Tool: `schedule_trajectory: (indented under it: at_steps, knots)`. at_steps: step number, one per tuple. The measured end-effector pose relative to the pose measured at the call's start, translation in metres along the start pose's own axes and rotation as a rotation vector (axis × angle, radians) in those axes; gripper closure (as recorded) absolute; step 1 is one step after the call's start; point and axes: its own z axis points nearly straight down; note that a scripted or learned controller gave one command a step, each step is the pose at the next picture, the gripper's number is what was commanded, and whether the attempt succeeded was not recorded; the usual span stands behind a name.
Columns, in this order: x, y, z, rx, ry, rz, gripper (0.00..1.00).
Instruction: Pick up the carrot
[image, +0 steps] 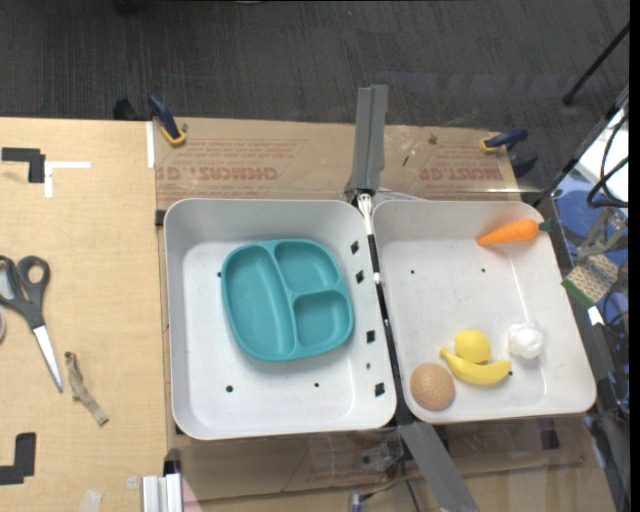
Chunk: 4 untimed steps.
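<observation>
Where the right bin (560, 300) meets its far right corner, the carrot (510, 233) lies against the rim, green end pointing right. Well apart from it, near the front wall, sit a lemon (473, 346) touching a banana (480, 371), a white ball (525, 341) and a brown egg-shaped item (432, 386). The left bin (190, 310) holds a teal divided plate (288, 298). Scissors (32, 310) lie on the counter (80, 240). Cardboard print behind the bins is mirrored and not fully legible. End effector state: cannot tell.
</observation>
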Motion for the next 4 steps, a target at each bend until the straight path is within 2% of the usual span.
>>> schedule_trajectory:
  at_steps: [1,2,3,4]
  knots:
    - [0.032,0.025,0.073,0.000,0.001,0.123,1.00]
    - [0.003,0.048,0.052,0.001,0.000,0.179,1.00]
    - [-0.041,0.022,0.103,0.001,0.001,0.212,1.00]
    - [0.016,0.012,0.207,0.000,0.001,0.082,1.00]
